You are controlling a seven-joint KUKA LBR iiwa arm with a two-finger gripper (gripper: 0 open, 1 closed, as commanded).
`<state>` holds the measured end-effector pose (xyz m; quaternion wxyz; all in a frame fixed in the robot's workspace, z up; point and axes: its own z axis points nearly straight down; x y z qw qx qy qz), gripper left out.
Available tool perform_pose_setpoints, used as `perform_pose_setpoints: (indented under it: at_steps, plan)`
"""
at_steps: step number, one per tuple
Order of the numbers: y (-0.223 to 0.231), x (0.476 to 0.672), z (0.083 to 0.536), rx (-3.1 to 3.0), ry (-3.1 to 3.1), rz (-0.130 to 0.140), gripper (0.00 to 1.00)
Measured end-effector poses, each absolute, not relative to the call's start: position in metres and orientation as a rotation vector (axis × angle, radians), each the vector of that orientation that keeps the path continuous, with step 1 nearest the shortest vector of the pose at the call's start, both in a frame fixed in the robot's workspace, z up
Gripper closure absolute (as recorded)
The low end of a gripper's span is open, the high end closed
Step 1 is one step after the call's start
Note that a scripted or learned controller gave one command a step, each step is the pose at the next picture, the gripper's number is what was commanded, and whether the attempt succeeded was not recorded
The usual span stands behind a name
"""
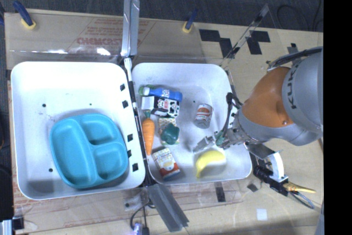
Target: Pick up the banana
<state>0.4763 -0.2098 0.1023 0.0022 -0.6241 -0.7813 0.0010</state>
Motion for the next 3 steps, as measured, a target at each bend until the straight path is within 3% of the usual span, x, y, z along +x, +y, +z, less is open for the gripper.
perform_pose_setpoints:
  at_steps: [1, 2, 3]
  plan:
    - [-0.209, 0.477, 0.112, -1.951, -2.454, 0.004, 1.0]
    - [-0.209, 0.477, 0.112, -1.951, -2.455, 0.004, 0.0]
    - [-0.209, 0.477, 0.092, -1.724, -2.622, -0.001, 0.0]
